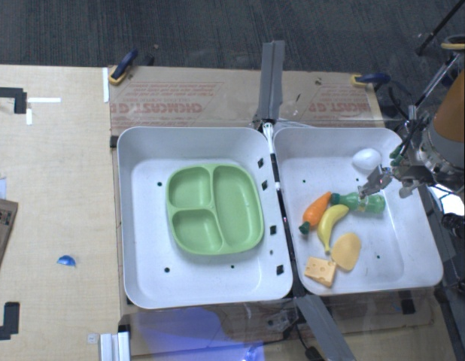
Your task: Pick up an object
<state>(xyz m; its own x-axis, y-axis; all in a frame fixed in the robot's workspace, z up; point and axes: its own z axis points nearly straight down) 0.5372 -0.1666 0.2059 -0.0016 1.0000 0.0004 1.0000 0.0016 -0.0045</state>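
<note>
I've got the gripper [377, 183] over the right bin [413, 265], fingers spread, nothing in them, just above the green toy [366, 202]. Next it needs to drop and squeeze.

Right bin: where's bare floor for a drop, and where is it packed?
Right bin: bare floor left of the white egg and along the near wall right of the cheese. Crowded mid-bin: carrot, banana, green bottle, potato chip, gripper above.
</note>
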